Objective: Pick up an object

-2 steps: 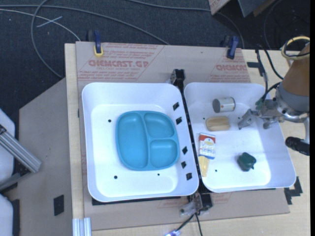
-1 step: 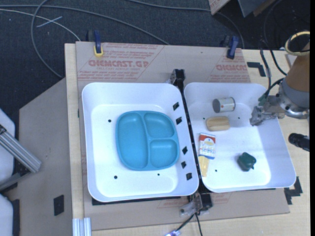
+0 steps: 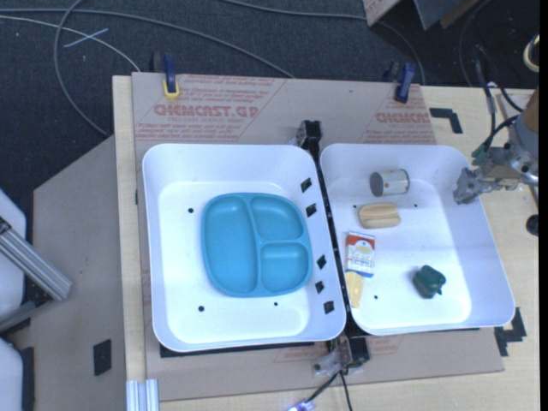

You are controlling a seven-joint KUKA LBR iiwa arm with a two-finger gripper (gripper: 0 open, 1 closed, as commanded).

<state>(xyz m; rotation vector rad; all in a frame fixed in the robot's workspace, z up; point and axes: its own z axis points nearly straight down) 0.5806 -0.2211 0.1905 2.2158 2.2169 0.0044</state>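
Note:
The right bin (image 3: 479,255) holds a small grey can (image 3: 390,181) lying on its side, a tan bread roll (image 3: 379,216), a red and white packet (image 3: 360,254) with a yellow piece (image 3: 354,289) below it, and a dark green object (image 3: 429,282). My gripper (image 3: 469,187) hangs at the bin's upper right edge, above the rim and apart from all the objects. Nothing shows between its fingers.
The left bin (image 3: 171,298) holds a blue divided plate (image 3: 256,244). Black clips run along the divider between the bins. Blue clamps (image 3: 170,74) hold the cardboard sheet at the back. Cables lie on the dark floor beyond.

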